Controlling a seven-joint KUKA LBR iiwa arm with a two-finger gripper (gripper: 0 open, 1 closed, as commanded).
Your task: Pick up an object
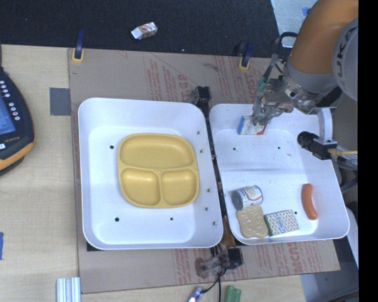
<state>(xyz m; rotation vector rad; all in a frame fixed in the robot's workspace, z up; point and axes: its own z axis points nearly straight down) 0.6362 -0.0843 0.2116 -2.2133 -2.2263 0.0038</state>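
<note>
My gripper (259, 122) hangs over the far edge of the right bin (274, 162), its tips down at a small blue and white packet (246, 126) that lies against the bin's back wall. Whether the packet sits between the fingers is hidden by the wrist. Nearer the front of this bin lie a small tin can (247, 197) on its side, a tan biscuit-like slab (251, 222), a patterned green and white packet (282, 222) and an orange sausage (309, 201) by the right wall.
The left bin (97, 168) holds a yellow three-compartment plate (158, 169). A teach pendant (5, 121) rests at the bench's left. A black clamp (202, 95) sits between the bins at the back. A crumpled wrapper (145, 31) lies on the dark floor beyond.
</note>
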